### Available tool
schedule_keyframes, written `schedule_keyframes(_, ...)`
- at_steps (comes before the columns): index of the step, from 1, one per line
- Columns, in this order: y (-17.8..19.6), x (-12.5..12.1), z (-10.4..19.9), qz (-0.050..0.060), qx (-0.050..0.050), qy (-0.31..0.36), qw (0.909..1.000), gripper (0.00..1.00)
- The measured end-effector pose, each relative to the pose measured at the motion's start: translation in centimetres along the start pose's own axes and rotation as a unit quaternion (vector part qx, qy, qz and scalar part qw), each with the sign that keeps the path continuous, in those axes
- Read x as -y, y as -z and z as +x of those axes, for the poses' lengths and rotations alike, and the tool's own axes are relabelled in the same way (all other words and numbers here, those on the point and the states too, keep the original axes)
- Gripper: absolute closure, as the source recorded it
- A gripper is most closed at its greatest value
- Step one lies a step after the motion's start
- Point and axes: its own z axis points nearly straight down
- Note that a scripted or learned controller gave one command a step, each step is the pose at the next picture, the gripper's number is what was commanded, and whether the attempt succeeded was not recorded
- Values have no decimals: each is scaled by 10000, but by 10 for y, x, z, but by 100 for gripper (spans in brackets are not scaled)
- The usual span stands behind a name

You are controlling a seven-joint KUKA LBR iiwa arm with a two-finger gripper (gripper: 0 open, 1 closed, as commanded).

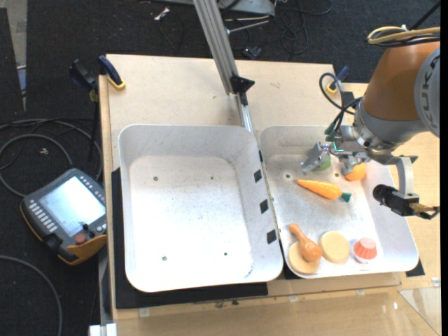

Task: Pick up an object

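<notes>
We see the gripper [334, 154] low in the right bin [392, 257], near its upper part, under the grey and orange arm [402, 82] that comes in from the right. Whether it is released or clenched we cannot tell, because the wrist hides much of it. A small green and grey thing [318, 161] lies just at its 9 o'clock side, and a small orange piece [355, 173] shows just at its 4 o'clock side; both are partly hidden, and we cannot say if the gripper touches them.

At 6 o'clock from the gripper, near it, lies a toy carrot [320, 188] with its green end pointing to the right. Further at 6 o'clock, along the lower rim of the same bin, three things lie in a row: an orange drumstick-like toy [304, 244], a pale yellow round piece [335, 247] and a small pink and white cupcake-like toy [365, 250].

At 9 o'clock, the left bin [133, 208] stands beside the right one on the tabletop [175, 89]. Far at 9 o'clock, off the tabletop, a control pendant [66, 215] lies on the floor.
</notes>
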Motion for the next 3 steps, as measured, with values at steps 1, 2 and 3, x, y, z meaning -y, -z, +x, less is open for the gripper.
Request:
schedule_keyframes(1,-45,1,7,24,-4,-3,10000,0)
schedule_keyframes(2,-98,-1,-3,26,0,-11,10000,0)
schedule_keyframes(3,-123,-1,-3,6,0,-4,10000,0)
